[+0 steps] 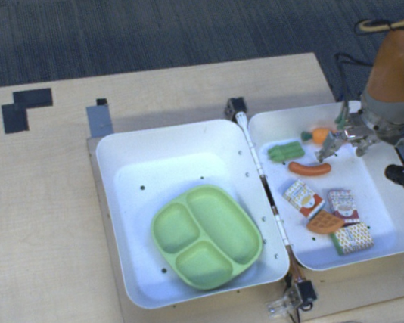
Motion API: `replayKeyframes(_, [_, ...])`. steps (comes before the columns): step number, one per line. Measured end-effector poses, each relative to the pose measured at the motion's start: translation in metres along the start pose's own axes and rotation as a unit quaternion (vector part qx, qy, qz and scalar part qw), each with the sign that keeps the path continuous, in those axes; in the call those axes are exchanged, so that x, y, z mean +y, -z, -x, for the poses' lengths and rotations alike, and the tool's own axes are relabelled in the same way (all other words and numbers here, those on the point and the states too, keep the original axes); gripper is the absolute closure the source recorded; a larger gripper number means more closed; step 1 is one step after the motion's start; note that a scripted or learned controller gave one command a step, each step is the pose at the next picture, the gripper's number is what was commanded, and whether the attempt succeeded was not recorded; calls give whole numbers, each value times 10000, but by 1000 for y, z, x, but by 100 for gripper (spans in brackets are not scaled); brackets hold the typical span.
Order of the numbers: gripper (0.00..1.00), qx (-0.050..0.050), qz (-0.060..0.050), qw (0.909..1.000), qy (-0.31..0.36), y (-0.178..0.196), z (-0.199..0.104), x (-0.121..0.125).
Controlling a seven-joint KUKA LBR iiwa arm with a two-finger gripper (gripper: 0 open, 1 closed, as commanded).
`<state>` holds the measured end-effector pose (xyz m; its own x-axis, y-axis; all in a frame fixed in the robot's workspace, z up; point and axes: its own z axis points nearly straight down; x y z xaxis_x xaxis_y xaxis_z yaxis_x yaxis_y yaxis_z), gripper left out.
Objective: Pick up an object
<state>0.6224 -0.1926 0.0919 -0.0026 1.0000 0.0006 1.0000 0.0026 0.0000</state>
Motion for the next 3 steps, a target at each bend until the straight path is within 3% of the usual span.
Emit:
replayKeyframes(2, [0, -12, 42, 10000, -11, -5, -56, -133])
replayKeyframes(3, [100, -16, 70, 10000, -7, 6, -56, -131])
